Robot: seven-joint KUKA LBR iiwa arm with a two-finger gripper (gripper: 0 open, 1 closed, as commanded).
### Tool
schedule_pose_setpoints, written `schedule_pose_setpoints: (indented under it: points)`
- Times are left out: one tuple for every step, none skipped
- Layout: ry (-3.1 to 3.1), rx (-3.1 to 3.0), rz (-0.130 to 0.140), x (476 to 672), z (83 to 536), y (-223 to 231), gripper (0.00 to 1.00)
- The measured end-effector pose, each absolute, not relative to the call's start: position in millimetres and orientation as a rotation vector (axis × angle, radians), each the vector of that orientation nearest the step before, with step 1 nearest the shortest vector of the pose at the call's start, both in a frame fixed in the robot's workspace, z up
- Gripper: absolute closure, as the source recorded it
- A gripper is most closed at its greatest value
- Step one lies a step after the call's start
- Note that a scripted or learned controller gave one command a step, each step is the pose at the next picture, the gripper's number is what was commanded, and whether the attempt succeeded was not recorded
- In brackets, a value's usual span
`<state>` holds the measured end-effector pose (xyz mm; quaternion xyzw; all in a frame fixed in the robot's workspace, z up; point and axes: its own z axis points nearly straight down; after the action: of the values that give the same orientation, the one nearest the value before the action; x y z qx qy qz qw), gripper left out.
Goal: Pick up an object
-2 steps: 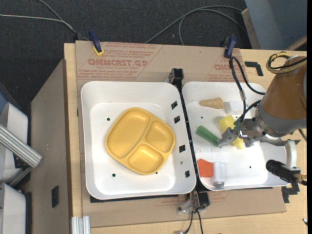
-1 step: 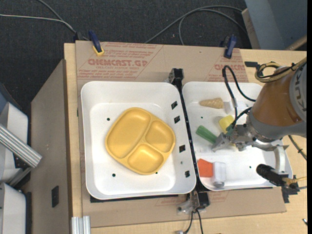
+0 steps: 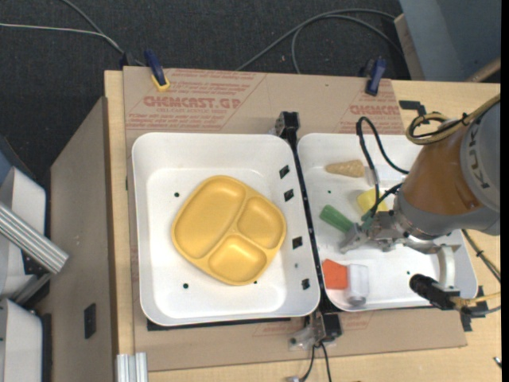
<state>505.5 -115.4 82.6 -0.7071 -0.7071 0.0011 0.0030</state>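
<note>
Orange block (image 3: pixel 335 274) sits low in your right bin (image 3: pixel 398 299); jaws (image 3: pixel 355 238) hover just above it beside the green piece (image 3: pixel 336 218), their spread impossible to tell. Nothing lifted yet; the pick remains.

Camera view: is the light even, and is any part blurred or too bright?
Camera view: light is soft and even, shadows faint; the white left bin looks bright, nearly washed out; the yellow tray is sharp; the claw is slightly soft.
</note>
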Motion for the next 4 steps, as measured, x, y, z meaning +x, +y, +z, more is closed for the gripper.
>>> schedule_pose_setpoints:
  points:
    - [-2.219, -2.222, 0.001, 506.8, 93.9, -116.5, 1.0]
    - [-2.224, -2.222, -0.003, 498.7, 148.4, -112.9, 1.0]
    - [-2.226, -2.221, -0.004, 494.2, 194.5, -107.2, 1.0]
    - [-2.227, -2.222, -0.005, 496.1, 247.2, -107.2, 1.0]
